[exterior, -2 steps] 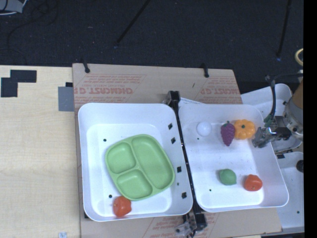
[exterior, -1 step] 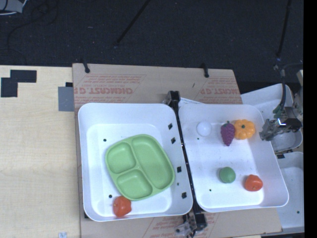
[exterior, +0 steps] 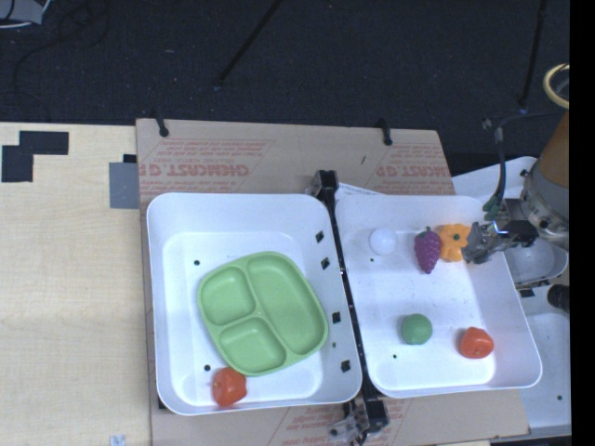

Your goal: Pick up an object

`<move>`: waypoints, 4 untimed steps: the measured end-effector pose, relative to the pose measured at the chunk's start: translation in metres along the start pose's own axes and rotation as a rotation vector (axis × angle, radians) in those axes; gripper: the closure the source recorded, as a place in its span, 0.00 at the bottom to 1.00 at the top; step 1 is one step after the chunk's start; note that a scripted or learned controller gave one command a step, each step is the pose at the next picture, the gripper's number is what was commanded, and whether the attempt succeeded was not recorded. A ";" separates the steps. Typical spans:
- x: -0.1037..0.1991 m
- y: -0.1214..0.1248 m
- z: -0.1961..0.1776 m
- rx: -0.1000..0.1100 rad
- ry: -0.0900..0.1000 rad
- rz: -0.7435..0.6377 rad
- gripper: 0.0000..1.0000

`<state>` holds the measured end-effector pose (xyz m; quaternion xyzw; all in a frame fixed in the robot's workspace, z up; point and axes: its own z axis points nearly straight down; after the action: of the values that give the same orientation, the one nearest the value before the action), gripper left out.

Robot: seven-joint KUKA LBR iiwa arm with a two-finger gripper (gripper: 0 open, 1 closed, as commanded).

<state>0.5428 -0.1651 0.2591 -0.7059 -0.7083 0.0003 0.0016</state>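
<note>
Gripper (exterior: 482,242) at right bin (exterior: 521,342) edge — beside orange toy (exterior: 453,242).

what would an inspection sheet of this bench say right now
surface: left bin and right bin on cardboard
job's things: right bin holds white ball, purple piece, orange piece, green ball, red piece; left bin holds green tray, red piece
clutter: nothing seen
gripper: gripper at right bin's right rim, beside orange piece
cables: black cables on dark floor
surroundings: wooden benchtop

The arm (exterior: 555,170) reaches in from the right, its tool (exterior: 483,242) held low.
</note>
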 end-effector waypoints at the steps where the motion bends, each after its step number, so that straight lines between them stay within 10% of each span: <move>1: 0.057 0.003 0.015 0.001 0.001 -0.001 1.00; 4: 0.201 0.021 0.032 0.000 -0.001 0.001 1.00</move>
<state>0.5635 0.0360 0.2275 -0.7063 -0.7079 0.0009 0.0012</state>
